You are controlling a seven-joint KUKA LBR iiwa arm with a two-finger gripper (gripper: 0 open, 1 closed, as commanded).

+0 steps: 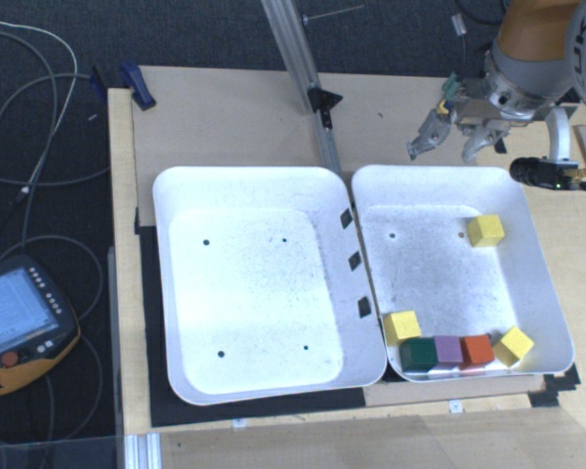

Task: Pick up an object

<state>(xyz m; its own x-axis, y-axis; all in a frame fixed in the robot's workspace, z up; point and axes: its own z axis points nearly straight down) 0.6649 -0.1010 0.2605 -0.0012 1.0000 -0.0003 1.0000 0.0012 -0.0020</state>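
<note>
Your hand (459,143) hangs over the bare bench (234,115) just beyond the far rim of the right bin (537,233), near that bin's far middle. Its two fingers (425,143) stand apart with nothing between them.

Everything you could pick lies in the right bin. Closest to the hand is a yellow block (485,231), alone in the far right part of the floor, nearer the camera than the hand and a little to the right of it, well clear of the walls on three sides and near the right wall. The rest crowd the near edge: a second yellow block (402,326) near the left wall, then a row against the near rim made of a green block (419,353), a purple block (449,350) and an orange-red block (478,350), touching or almost touching each other, and a third yellow block (516,345) turned at an angle in the near right corner, just beside the orange-red one.

You have open floor through the middle and far left of the right bin. The left bin (176,203) sits rim to rim with it, joined by black clips (354,260). A slanted metal post (293,47) rises from the bench near the seam between the bins, well left of the hand.
</note>
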